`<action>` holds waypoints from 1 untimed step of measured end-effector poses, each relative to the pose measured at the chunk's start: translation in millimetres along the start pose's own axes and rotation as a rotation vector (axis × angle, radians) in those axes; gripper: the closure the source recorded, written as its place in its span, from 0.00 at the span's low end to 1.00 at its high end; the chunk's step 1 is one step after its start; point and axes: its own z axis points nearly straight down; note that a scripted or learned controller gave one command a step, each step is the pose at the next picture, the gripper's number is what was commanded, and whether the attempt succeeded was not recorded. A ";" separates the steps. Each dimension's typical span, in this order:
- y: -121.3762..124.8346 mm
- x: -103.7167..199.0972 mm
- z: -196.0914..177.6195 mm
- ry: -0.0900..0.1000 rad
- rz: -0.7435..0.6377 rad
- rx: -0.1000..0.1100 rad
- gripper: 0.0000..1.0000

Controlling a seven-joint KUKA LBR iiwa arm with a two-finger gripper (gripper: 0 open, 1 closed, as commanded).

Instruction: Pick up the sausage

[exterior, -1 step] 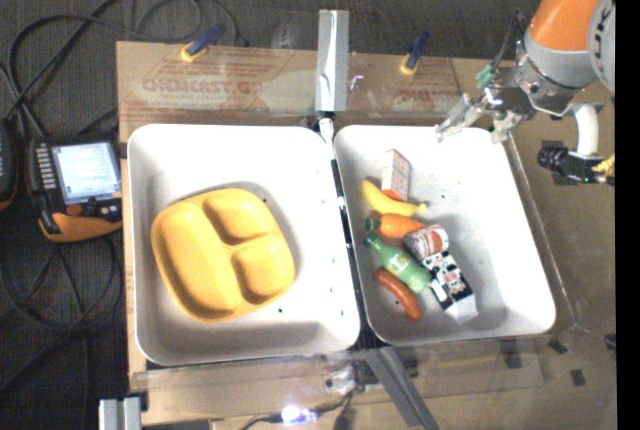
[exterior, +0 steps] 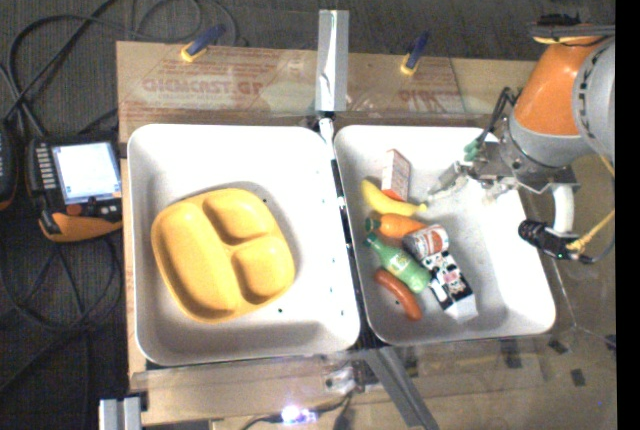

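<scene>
The sausage, reddish-orange and short, lies near the front left of the right bin. It sits just in front of a green bottle. My gripper hangs over the back middle of that bin, up and to the right of the sausage and well apart from it. Nothing is visibly held in it. The grey arm with its orange band comes in from the right.
Crowded around the sausage are a carrot, a banana, a small carton, a can and a black-and-white milk carton. A yellow divided plate lies in the left bin.
</scene>
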 end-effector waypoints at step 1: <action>-80.7 42.4 12.7 0.004 -0.111 -0.001 0.00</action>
